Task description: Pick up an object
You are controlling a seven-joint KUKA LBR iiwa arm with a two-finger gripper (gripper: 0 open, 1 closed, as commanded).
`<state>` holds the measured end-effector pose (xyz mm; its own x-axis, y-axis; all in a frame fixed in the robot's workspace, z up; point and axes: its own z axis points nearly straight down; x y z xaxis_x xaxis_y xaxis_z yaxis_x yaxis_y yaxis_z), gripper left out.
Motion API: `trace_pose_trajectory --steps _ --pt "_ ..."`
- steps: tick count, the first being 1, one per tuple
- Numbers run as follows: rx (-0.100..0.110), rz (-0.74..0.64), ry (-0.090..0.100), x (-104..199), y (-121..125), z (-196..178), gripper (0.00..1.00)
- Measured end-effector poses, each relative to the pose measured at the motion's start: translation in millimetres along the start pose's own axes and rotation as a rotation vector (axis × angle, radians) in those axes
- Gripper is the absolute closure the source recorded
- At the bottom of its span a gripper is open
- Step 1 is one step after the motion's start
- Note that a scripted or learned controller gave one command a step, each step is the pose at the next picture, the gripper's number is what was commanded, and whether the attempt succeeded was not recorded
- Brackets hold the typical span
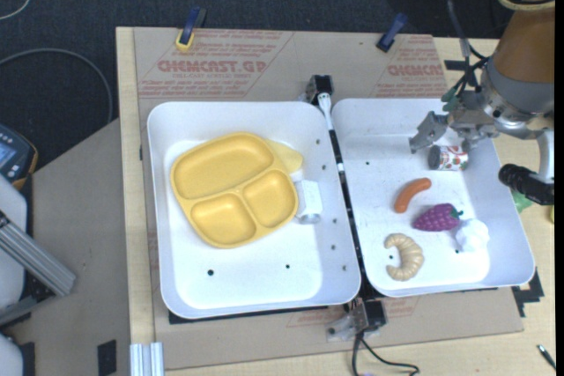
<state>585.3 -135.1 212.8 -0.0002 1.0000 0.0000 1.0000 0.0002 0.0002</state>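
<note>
I judged the approach step was in hand: in the right bin [502, 264], the gripper [448, 147] hung low near the far edge, fingers [426, 133] spread and closed on nothing I could see, right over a small red-and-white can-like object [454, 158]. The next move called for a short drop and a square close on that can, which looked small, rounded and likely to roll. Toward the near edge lay the purple grapes [435, 217], the croissant [405, 255] and the orange sausage [411, 193], all well apart from the yellow tray [233, 188] in the left bin [264, 291].

Grey arm [520, 57] with orange band, reaching from right, claw [443, 139] low.
</note>
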Motion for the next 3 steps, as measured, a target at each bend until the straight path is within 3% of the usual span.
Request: trace_pose_trajectory --steps 1,2,3 --pt "0.0 -0.001 0.0 -6 -24 116 0.0" --pt "-0.004 0.001 -0.001 -7 -23 106 1.0" --pt "-0.007 -0.006 0.001 53 -44 23 1.0"
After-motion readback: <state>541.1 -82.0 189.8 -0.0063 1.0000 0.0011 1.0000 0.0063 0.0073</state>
